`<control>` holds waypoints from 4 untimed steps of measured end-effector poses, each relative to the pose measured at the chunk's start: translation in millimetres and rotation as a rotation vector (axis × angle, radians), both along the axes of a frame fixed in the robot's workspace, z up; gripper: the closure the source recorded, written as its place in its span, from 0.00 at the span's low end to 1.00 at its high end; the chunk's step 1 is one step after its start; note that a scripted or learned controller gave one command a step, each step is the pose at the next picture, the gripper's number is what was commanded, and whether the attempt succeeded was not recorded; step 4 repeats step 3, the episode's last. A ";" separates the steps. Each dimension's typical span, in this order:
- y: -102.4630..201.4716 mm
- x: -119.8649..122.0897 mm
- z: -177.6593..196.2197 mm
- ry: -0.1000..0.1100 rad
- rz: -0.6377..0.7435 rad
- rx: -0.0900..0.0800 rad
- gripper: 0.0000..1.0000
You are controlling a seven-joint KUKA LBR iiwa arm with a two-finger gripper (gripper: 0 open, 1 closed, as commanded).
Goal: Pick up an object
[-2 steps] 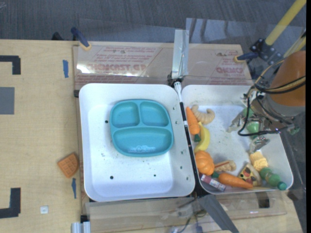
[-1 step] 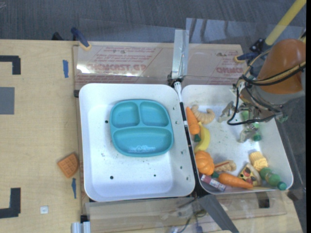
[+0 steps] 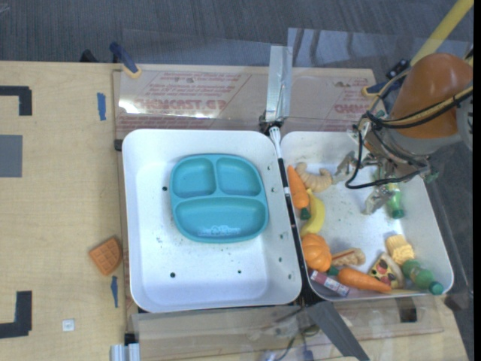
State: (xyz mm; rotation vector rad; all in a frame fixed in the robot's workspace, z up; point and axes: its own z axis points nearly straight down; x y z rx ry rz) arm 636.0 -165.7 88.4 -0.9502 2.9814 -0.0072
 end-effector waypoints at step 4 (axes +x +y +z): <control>-29.0 -11.6 0.0 0.001 0.189 -0.003 0.00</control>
